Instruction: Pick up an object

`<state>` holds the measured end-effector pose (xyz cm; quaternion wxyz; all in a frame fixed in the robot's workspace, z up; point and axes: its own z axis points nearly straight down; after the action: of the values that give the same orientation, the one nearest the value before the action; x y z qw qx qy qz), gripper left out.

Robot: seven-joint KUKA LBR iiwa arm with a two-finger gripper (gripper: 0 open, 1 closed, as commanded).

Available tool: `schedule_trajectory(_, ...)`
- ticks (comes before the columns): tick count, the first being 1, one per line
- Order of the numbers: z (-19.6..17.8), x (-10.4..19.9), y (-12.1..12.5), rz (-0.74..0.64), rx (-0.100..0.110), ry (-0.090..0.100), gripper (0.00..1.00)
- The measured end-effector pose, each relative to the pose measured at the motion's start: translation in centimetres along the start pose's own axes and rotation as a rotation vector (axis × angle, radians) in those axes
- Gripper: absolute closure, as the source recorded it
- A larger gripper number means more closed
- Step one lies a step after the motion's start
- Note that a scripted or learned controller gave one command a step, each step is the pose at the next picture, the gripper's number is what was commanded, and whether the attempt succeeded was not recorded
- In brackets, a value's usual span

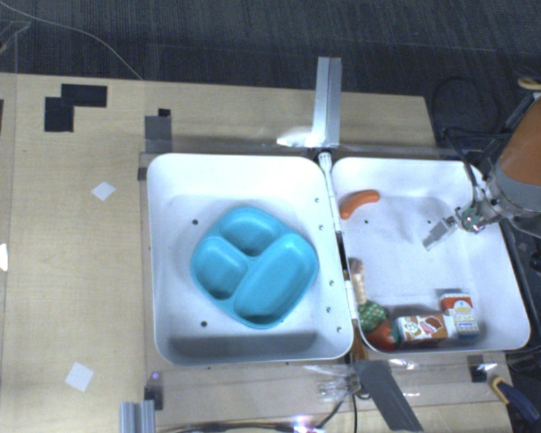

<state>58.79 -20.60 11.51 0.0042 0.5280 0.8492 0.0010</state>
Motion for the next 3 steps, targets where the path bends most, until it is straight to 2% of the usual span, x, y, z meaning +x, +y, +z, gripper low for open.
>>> schedule_trajectory(1,-2.7,5.3,-6.0,0.029,0.002,0.002,0.00)
schedule_trajectory(2,1.9,5.3,-8.5,0.007,0.003,0.004,0.00)
schedule_trajectory(3,2.1,4.5,-8.9,-0.126,0.001,0.002,0.00)
